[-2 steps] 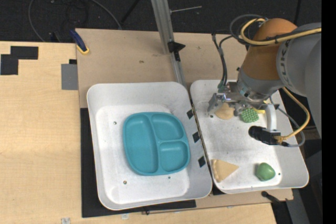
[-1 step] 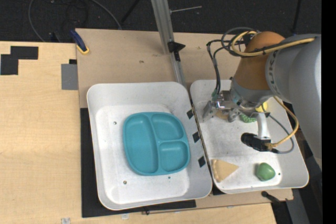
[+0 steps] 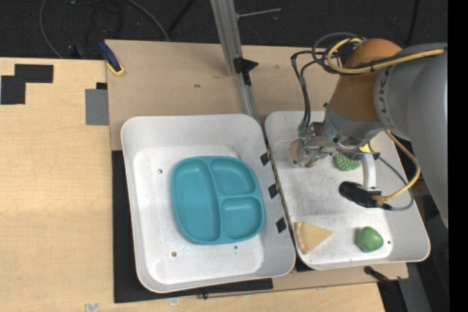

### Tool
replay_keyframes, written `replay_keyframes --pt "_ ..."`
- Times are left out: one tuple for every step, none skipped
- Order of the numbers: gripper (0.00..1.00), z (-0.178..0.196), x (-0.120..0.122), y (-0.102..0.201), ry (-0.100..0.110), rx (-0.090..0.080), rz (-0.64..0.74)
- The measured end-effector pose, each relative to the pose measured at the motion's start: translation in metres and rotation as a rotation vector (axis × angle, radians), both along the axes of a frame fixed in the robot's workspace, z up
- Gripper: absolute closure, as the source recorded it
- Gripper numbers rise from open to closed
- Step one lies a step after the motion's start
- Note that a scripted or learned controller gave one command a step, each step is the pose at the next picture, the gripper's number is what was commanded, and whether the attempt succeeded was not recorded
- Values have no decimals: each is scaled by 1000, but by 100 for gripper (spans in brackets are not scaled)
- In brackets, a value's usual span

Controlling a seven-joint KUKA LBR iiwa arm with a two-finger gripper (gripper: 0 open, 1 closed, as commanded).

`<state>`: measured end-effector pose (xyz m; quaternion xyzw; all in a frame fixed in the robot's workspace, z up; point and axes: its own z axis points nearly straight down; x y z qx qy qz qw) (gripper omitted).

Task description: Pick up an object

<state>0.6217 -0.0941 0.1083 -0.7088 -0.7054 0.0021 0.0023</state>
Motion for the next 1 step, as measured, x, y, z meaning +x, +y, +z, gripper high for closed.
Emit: replay_keyframes --pt "100 61 2 4 -6 0 5"
